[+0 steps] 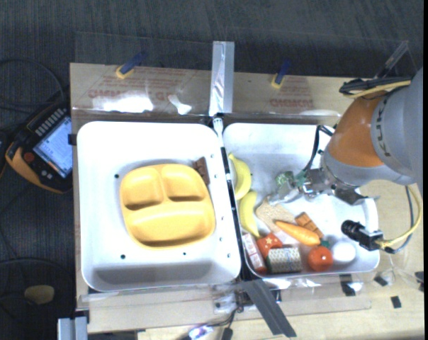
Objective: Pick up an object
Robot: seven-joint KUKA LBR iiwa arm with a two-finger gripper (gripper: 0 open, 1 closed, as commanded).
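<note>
I hang over the right bin (299, 137), jaws hidden beneath my wrist, so I cannot tell their state; best I drop squarely on the carrot (297, 231); the banana (240, 177) hugs the wall.

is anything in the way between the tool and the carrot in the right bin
Nothing visible lies between them. The tool sits just above the carrot in the right bin, though bananas, a tomato and other items crowd close beside it.
</note>
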